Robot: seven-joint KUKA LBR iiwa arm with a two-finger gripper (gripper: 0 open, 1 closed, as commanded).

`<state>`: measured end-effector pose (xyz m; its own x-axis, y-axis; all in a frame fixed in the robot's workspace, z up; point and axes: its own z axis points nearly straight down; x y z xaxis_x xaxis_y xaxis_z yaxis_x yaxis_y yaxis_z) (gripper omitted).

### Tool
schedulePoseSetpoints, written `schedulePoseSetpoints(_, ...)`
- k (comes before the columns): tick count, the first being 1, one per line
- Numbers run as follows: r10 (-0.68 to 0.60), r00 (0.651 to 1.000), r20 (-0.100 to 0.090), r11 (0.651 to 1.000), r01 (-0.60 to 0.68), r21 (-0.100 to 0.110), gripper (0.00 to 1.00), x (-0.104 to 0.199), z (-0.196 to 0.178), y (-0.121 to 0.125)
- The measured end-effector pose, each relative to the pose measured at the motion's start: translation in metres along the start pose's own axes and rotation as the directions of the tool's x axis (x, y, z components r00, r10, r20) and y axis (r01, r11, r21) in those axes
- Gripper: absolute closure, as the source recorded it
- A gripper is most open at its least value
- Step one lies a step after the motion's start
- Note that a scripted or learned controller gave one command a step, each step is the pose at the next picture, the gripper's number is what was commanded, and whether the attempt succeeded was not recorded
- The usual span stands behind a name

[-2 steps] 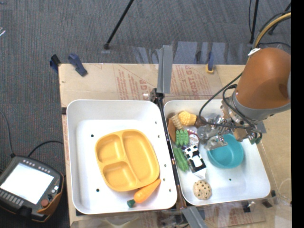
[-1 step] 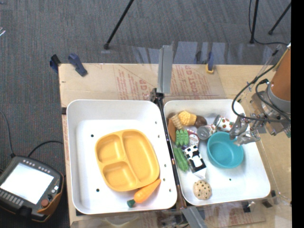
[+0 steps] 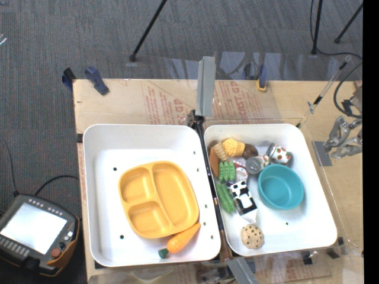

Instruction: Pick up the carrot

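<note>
Carrot (image 3: 182,239) lies in left bin (image 3: 100,141), front right corner, touching the yellow divided plate (image 3: 159,199); gripper (image 3: 345,136) sits well off right, over the bench (image 3: 148,99)

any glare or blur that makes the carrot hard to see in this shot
Camera view: lighting is even and soft, with no glare on the carrot; its orange body stands out sharply against the white left bin, beside the yellow plate. Clear sheeting behind the bins reflects faintly. Overall slightly soft, but no motion blur.
</note>
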<state>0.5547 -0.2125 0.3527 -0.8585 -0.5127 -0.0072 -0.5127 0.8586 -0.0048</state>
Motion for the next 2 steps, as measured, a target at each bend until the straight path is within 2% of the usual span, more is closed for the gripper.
schedulePoseSetpoints(1, -0.139, 0.99, -0.011, 0.99, 0.139, -0.021, 1.0, 0.03, 0.187, 0.032)
schedulePoseSetpoints(2, -0.207, 0.978, -0.003, 0.978, 0.207, -0.005, 1.0, 0.055, 0.131, 0.035)
